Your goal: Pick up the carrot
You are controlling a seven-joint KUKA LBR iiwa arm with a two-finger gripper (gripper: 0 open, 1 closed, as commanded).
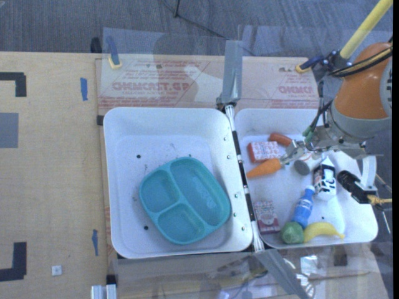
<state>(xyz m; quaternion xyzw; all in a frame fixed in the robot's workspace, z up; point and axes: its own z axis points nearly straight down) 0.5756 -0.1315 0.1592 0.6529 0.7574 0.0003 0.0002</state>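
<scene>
Overhead, the bench (50, 185) carried two shallow white bins side by side. The left bin (124, 129) held a teal divided plate (184, 199), lying flat near its middle. The right bin (361, 226) held the remaining items.

The carrot (264, 167) lay on the floor of the right bin, close to the dividing wall, its thick end pointing towards the arm and its tip towards the left bin. A small red and white packet (263, 149) sat just behind it, and a short orange piece (280, 139) lay beyond that packet. A second red packet (266, 214) rested nearer the front wall. A blue bottle (304, 207) lay tilted near the front, with a green ball (292, 232) and a banana (323, 230) just beside its lower end. A black and white bottle (324, 180) stood near the arm.

The arm (358, 98) reached in from the right, and its end effector (297, 156) sat low in the right bin, just beside the thick end of the carrot. Whether its grasp was open or closed could not be told, and no contact with the carrot could be confirmed.
</scene>
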